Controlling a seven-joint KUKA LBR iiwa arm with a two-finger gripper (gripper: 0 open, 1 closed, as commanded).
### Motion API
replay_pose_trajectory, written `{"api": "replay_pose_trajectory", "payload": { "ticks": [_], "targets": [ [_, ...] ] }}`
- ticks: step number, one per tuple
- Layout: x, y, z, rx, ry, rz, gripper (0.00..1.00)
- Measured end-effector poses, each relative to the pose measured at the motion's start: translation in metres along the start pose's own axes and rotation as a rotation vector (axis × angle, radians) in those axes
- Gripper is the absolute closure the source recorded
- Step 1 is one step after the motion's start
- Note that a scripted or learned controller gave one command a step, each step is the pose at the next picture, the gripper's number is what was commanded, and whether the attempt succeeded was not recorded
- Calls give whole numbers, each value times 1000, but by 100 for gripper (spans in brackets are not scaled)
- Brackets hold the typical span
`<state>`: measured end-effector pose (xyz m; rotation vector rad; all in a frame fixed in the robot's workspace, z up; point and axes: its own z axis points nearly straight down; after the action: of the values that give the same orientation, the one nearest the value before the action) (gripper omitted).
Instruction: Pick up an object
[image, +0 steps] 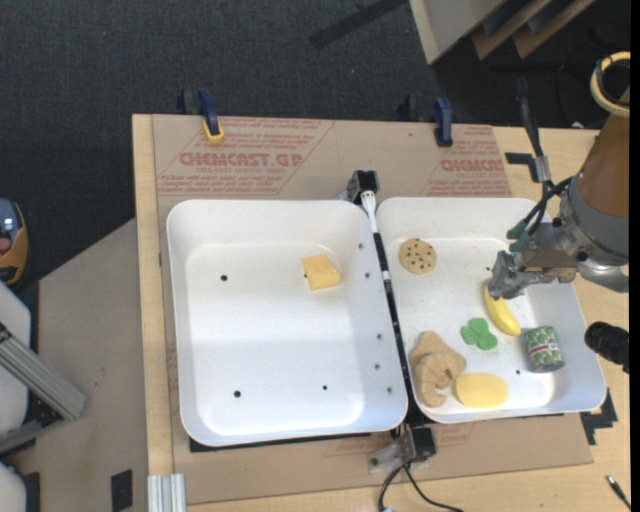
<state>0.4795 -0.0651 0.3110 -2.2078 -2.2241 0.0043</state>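
- Camera view, looking down at a slant on two shallow white plastic bins side by side on a brown cardboard-covered bench (300, 150).
- Left white bin (200, 330), centre-left of frame: holds one pale yellow cheese-like block (321, 272) in its upper right part.
- Right white bin (450, 215), centre-right of frame: holds a round tan cookie with dark chips (417, 256) at upper left, a yellow banana (504, 316) at middle right, a small green leafy piece (479, 335) just left of the banana, a green and red labelled can (542, 348) lying at lower right, a tan lumpy bread-like piece (435, 365) at lower left, and a yellow oval lemon-like piece (481, 390) touching it.
- Grey arm with orange band (605, 200) at right edge of frame.
- Two-finger gripper (500, 283) down at the banana's upper end; grip state cannot be told.
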Motion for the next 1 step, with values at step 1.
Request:
{"api": "replay_pose_trajectory", "payload": {
  "ticks": [1],
  "targets": [
    [-81, -1, -70, -16, -9, 14, 100]
  ]
}}
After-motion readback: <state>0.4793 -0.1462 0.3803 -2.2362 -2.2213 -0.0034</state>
